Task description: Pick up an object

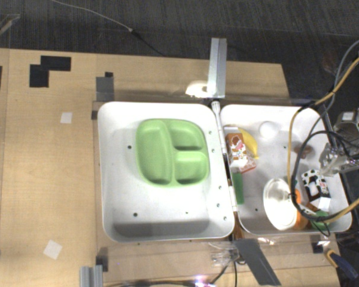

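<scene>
While the tan wooden table (42,178) carries two white bins, the gripper (338,160) hangs over the right bin (275,121), above a white cup (279,202); finger state unclear.

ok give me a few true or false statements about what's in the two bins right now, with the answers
1. A green divided plate lies in the left bin. True.
2. The green plate has three compartments. True.
3. The white cup stands upright in the left bin. False: it lies on its side in the right bin.
4. The snack packet lies in the right bin, close to the divider between the bins. True.
5. The hand hovers over the green plate. False: it is at the right bin's right side, among cables.
</scene>
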